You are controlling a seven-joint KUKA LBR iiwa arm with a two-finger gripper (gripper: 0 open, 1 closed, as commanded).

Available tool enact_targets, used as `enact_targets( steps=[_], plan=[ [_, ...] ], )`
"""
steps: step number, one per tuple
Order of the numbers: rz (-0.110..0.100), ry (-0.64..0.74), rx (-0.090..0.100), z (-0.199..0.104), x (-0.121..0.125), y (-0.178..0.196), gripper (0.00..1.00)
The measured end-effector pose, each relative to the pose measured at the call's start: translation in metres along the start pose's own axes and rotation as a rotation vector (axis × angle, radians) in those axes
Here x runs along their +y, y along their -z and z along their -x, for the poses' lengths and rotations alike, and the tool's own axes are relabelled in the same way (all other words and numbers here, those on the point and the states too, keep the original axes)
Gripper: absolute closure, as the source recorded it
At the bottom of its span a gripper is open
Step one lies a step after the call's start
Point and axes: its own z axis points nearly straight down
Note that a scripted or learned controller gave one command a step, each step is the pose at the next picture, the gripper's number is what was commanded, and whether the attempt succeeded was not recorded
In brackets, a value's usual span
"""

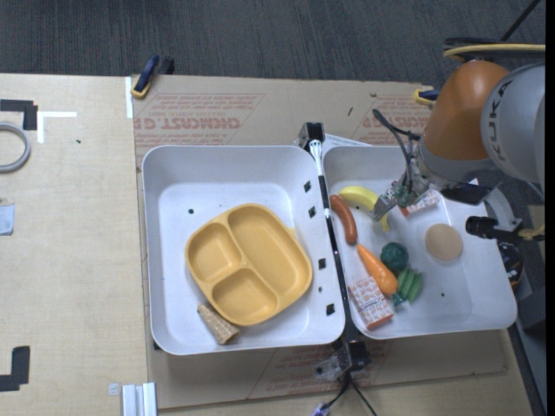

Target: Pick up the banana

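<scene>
The banana [362, 198] lay in the right bin [473, 306], near its upper left corner, just beside a sausage [345, 220]. The gripper [392, 204] was positioned low at the banana's right end; whether it gripped the fruit could not be determined. A carrot [378, 269] lay below the sausage, and a yellow divided plate [249, 263] occupied the left bin [165, 258].

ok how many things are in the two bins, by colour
yellow: 2, banana, divided plate
orange/red: 3, sausage, carrot, carton
green: 2, round one, leafy one
tan: 2, egg, wafer
total: 9
</scene>
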Motion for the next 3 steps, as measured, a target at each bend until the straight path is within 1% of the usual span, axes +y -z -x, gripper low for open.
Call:
enact_targets(
  steps=[1, 2, 3],
  plan=[
    [-0.001, 0.289, 0.000, -0.001, 0.016, -0.010, 1.00],
    [-0.001, 0.333, -0.003, 0.011, 0.038, -0.009, 1.00],
    [-0.001, 0.395, -0.005, 0.006, 0.033, -0.008, 1.00]
  ],
)
